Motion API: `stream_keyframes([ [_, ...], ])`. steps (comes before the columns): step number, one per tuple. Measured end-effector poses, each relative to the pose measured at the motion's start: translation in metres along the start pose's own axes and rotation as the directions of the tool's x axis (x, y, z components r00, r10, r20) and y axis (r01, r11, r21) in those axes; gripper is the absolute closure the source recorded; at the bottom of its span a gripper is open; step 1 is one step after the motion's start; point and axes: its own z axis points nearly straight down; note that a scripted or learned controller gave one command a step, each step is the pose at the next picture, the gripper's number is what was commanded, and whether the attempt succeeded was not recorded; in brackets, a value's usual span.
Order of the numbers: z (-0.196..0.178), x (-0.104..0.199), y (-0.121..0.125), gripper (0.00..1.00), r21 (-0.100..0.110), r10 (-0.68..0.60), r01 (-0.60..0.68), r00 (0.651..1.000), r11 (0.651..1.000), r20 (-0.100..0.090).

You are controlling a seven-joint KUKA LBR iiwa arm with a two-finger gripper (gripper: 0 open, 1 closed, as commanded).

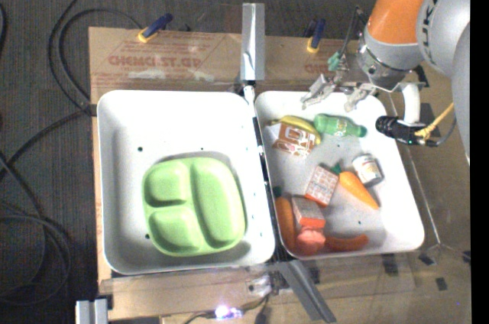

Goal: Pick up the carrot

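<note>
The carrot (357, 189) is orange and tapered. It lies in the right bin (405, 227), right of centre, with its point toward the bin's lower right. My gripper (335, 94) hangs over the back edge of that bin, well above and behind the carrot. Its two fingers (315, 95) are spread apart with nothing between them.
Around the carrot lie a small jar (367, 168), a patterned box (322, 185), a green bottle (339, 125), a snack packet (295, 137), a red carton (308, 221) and sausages (345, 242). The left bin (114, 139) holds a green divided tray (195, 204).
</note>
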Motion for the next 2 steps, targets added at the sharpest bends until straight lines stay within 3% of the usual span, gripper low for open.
stream_keyframes([
  [1, -0.04, 0.034, 0.016, 0.0, 0.0, 0.246, -0.246, 0.969, 0.969, 0.003],
  [2, 0.045, 0.049, -0.054, 0.0, 0.002, 0.163, -0.163, 0.987, 0.987, 0.002],
])
